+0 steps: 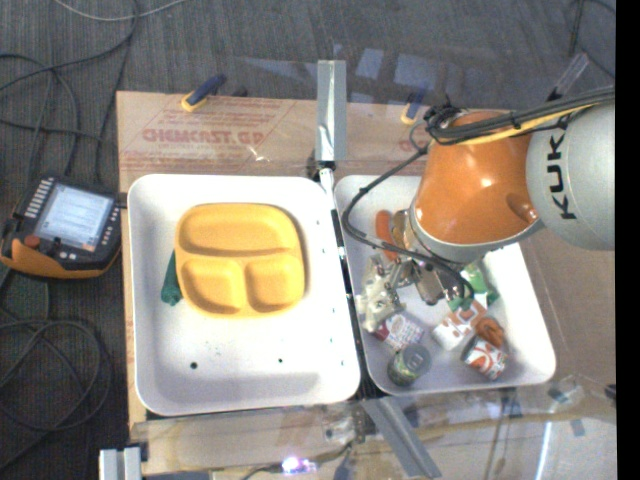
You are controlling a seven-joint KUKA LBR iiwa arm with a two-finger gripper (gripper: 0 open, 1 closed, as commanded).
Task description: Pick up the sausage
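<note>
On the arm [585,168], "KUKA" reads; whether the end effector [420,278] is clenched, I cannot tell.

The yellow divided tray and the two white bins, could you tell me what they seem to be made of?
The yellow tray looks like moulded plastic, matte: uniform colour, soft rounded compartment edges, no glare. The left bin and the right bin look like thin formed plastic with a slight sheen and rounded corners, though coated metal cannot be ruled out.

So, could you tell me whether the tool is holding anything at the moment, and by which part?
It cannot be told. The tool hangs low over the clutter in the right shallow white bin, under the arm's orange band, and nothing shows plainly in its grip.
</note>
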